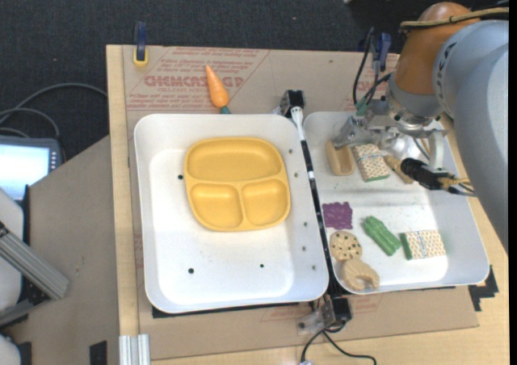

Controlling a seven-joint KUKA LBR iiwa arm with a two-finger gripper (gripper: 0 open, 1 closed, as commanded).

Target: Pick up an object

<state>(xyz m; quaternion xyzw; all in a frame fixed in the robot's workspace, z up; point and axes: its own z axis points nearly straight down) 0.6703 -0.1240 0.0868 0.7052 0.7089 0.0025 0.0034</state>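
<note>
Nearest the camera, at the lower edge of the right white bin (464,270), lies a tan, lumpy pastry-like piece (359,276), with a round spotted cookie (345,245) just above it, a purple crinkled piece (338,215) above that, and to their right a green ridged pickle-like stick (380,236) lying on a slant beside a pale patterned cracker block (424,245). Higher in this bin, at the upper right of the frame, the gripper (373,148) hangs low over a second patterned cracker square (371,165), which sits just below and touching its metal parts; whether its fingers are spread or closed on anything I cannot tell. That cracker looks the likeliest target, almost straight beneath the tool, its long side running up-down in the frame. A tan bread-like slab (340,159) lies just to its left and could crowd a descent. The left white bin (153,218) holds a yellow three-compartment plastic plate (237,182); an orange toy carrot (216,86) rests on the cardboard above it, well apart.
</note>
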